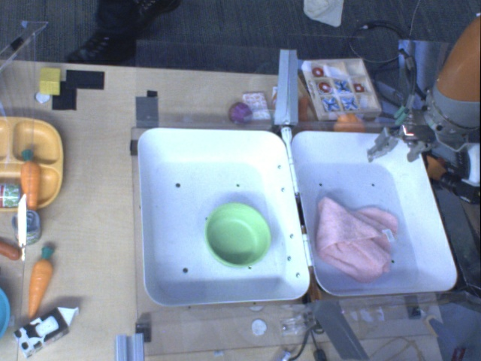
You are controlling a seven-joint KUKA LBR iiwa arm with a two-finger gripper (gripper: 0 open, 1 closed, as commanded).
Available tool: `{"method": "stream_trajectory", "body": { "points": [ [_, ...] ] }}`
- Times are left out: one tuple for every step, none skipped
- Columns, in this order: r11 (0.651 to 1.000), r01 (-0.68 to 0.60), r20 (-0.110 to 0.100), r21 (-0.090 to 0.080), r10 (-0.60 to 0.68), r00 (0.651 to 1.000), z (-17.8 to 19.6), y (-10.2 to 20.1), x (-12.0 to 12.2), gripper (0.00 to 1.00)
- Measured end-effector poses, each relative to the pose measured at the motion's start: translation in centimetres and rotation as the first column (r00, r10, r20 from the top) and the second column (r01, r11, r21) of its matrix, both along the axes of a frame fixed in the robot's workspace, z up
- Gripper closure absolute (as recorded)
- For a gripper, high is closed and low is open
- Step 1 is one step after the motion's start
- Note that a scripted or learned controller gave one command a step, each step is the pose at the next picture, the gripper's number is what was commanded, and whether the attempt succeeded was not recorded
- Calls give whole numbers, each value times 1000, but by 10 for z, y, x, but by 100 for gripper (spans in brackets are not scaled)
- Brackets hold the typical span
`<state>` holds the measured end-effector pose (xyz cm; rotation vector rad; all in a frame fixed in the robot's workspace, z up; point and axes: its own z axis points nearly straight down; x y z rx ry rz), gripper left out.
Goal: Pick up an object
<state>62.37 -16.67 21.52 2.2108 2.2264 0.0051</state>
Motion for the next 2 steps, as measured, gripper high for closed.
{"method": "stream_trajectory", "body": {
  "points": [
    [993, -121, -1, 0, 121, 993, -103, 34, -51, 0],
    [974, -226, 14, -8, 226, 974, -124, 57, -93, 0]
  ]
}}
